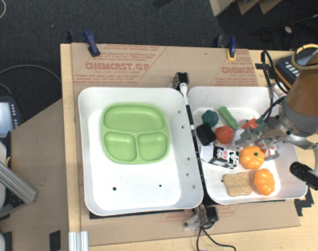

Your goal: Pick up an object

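Right bin (211, 95): orange pumpkin (252, 157) just below gripper (255, 135).

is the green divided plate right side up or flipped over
Right side up: the green divided plate lies flat in the left bin, its three hollow compartments facing up.

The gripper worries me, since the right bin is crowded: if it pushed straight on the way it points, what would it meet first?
Probably the red tomato-like toy, just beyond the gripper pointing leftward; depth is unclear, so it might pass above it.
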`<state>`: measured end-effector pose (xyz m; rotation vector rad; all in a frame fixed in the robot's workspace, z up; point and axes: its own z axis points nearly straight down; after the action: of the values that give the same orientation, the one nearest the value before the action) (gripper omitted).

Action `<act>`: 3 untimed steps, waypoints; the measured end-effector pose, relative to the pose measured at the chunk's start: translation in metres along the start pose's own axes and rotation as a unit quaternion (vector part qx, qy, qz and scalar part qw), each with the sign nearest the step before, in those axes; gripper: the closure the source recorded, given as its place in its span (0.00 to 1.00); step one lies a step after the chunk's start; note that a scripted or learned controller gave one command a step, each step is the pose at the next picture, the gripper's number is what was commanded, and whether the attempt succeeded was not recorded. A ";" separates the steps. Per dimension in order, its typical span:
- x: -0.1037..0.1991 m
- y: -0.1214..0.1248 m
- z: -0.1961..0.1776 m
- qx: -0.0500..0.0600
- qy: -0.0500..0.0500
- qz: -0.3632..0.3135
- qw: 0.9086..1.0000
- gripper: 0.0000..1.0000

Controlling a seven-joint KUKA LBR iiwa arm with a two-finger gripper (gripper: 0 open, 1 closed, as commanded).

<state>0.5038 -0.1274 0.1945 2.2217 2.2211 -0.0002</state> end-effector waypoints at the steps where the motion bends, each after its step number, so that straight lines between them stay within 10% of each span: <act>1: 0.008 0.024 0.085 -0.009 -0.001 0.000 1.000 0.00; 2: 0.022 0.002 0.093 -0.018 -0.004 0.001 1.000 0.00; 3: 0.026 0.004 0.079 -0.022 -0.002 0.000 1.000 1.00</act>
<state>0.5078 -0.1019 0.1152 2.1967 2.1976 0.0441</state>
